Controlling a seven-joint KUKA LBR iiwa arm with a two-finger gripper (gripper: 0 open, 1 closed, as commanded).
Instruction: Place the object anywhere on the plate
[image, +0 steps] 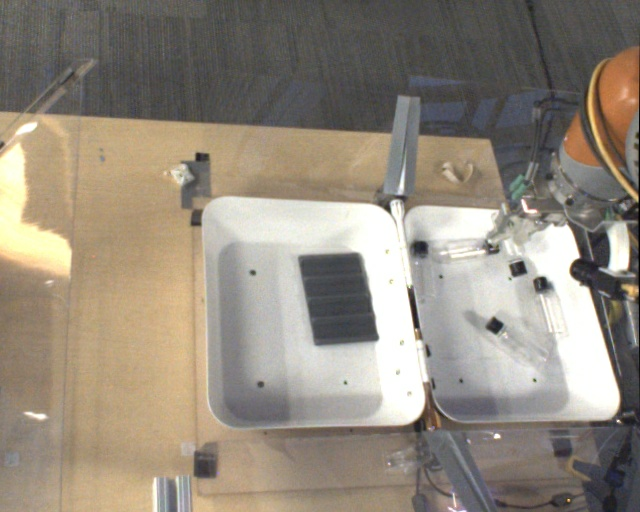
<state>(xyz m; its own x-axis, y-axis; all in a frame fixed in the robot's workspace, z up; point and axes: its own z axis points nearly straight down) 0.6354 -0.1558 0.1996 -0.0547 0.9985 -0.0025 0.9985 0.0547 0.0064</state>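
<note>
1. Three clear vials with black caps lie in the right bin (600, 400): one vial (462, 248) near the bin's far-left corner, cap toward the divider; a second vial (549, 305) lengthwise toward the right wall; a third vial (512, 338) lying at a slant near the middle. A loose black cap (517, 268) sits between them.
2. The plate (339, 297), a dark ribbed rectangle, rests in the middle of the left bin (225, 400), well apart from every vial.
3. The gripper (508, 226) hangs over the right bin's far edge, just beside the far-left vial — I cannot tell how its jaws stand, and nothing visibly sits between them.
4. So by my read we're at the pick, nothing lifted yet.
5. Next move calls for closing squarely across a slim, roll-prone vial, then carrying it over the divider to the plate on this wooden surface (120, 300).
</note>
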